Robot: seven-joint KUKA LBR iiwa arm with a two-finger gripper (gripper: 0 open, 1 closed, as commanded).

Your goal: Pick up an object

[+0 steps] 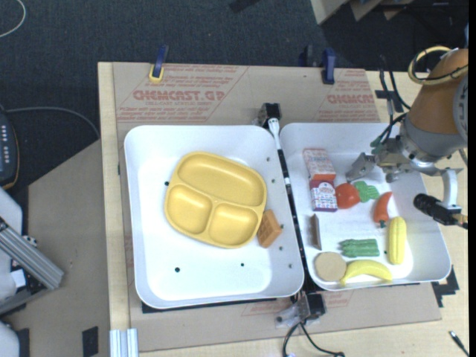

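The right bin [439,262] holds several toy foods. Among them are a red and white carton [321,188], a red tomato [346,195], a green leafy piece [367,193], a red-orange piece [382,207], two yellow bananas [397,239] [367,271], a green pickle [359,248], a round tan cookie [329,265] and a brown bar [314,231]. My gripper [362,168] hangs over the upper middle of this bin, just above the tomato and the green piece. No object is visibly held.
The left bin [149,259] holds a yellow divided plate [215,198] and an orange-brown block [269,228] by its right wall. The grey arm with its orange band [439,76] comes in over the right bin's far right corner. A black part [439,209] juts out near the right wall.
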